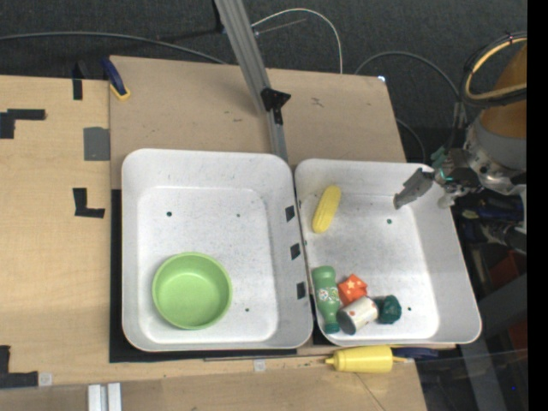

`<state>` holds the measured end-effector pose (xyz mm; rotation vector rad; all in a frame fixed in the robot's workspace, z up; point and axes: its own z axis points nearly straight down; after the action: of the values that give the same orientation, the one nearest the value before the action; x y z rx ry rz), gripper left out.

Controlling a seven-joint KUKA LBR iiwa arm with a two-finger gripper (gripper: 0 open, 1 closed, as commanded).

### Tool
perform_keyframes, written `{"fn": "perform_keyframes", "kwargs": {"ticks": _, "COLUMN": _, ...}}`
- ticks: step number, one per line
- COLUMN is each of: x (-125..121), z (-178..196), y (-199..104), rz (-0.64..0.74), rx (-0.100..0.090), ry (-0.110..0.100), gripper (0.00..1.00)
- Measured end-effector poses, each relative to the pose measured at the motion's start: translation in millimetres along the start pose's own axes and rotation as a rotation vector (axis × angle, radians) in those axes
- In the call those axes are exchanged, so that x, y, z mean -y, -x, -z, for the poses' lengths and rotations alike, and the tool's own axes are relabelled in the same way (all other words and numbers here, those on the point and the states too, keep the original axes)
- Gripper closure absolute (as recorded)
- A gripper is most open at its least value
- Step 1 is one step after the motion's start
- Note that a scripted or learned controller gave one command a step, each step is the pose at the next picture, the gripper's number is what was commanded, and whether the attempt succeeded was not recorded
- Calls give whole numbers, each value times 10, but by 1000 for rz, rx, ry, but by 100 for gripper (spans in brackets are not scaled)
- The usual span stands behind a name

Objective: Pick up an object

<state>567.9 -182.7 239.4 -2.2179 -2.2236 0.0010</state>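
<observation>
The grey two-finger hand (417,187) hovers over the upper right corner of the right-hand shallow white plastic bin (428,264), holding nothing; whether it is released or clenched I cannot tell. The yellow corn-shaped toy (326,209) lies well off to its side, while the green bottle (324,296), orange block (352,288) and grey can (358,314) huddle touching below it. A descent there could wedge between neighbours, or scrape the bin wall.

Claw (414,188) hovers over right bin (445,268), clutching nothing.

Yellow corn cob (326,209) lying tilted, right bin's upper left (apart from others).
</observation>
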Motion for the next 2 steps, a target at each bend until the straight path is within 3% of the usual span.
{"fn": "perform_keyframes", "kwargs": {"ticks": 1, "x": 0, "z": 0, "y": 0, "rz": 0, "rx": 0, "ry": 0, "gripper": 0}}
{"fn": "perform_keyframes", "kwargs": {"ticks": 2, "x": -37, "z": -559, "y": -96, "rz": -1, "rx": 0, "ry": -5, "gripper": 0}}
